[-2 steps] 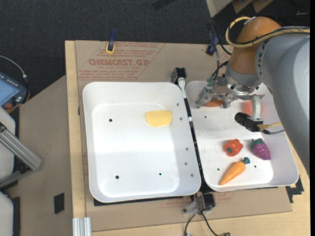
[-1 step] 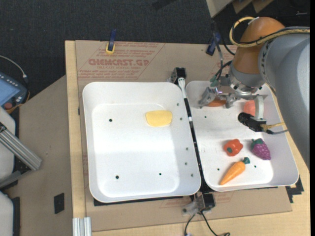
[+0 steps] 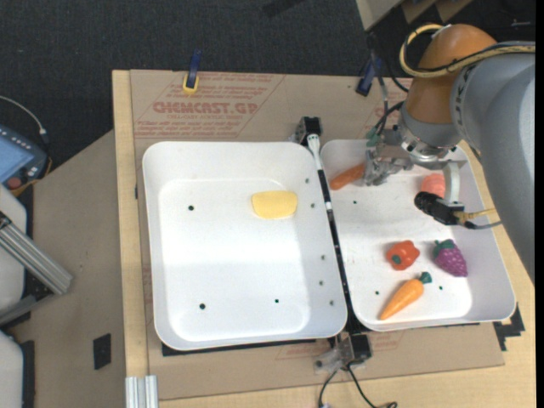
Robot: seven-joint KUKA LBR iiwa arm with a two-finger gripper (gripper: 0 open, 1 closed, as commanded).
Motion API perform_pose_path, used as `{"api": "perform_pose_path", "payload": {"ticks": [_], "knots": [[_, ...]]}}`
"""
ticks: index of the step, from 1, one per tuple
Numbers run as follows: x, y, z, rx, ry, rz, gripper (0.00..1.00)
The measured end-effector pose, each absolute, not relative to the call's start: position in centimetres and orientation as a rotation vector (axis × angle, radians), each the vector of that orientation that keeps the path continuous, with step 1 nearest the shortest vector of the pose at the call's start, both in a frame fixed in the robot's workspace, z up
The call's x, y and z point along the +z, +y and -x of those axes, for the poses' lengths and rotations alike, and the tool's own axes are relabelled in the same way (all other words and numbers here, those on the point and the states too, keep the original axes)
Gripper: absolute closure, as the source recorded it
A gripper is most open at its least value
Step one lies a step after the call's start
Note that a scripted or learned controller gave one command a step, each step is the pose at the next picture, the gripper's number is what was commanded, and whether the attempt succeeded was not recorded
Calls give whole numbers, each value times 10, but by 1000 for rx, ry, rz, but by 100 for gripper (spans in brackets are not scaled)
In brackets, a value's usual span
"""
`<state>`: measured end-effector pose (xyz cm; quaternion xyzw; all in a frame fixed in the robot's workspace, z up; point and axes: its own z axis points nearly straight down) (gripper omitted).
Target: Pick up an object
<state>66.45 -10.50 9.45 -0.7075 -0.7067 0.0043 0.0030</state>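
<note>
A small orange carrot-like piece (image 3: 347, 178) lies in the far left corner of the right-hand shallow white bin (image 3: 484, 300), close to the divider between the bins. Its right end sits just beside, perhaps touching, the tips of the two-finger gripper (image 3: 376, 170), which points down into the bin at that spot. Whether the fingers are spread or pressed together cannot be told at this scale, and nothing is visibly pinched between them. Above the gripper rises the grey arm with its orange band (image 3: 442, 66), entering from the right. Farther right in the same bin lies a pink object (image 3: 434, 182), partly hidden by a black attachment. Toward the near side rest a red bell pepper toy (image 3: 403, 254), a purple grape cluster toy (image 3: 450, 258) and an orange carrot toy with a green top (image 3: 403, 297). The left-hand shallow white bin (image 3: 170, 228) holds a pale yellow rounded piece (image 3: 274, 204). Both bins stand on a brown cardboard sheet (image 3: 229, 100).
</note>
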Motion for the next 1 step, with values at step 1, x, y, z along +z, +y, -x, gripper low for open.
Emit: {"api": "perform_pose_path", "payload": {"ticks": [1], "knots": [[177,-142,-668,-7,-2226,2232,100]]}}
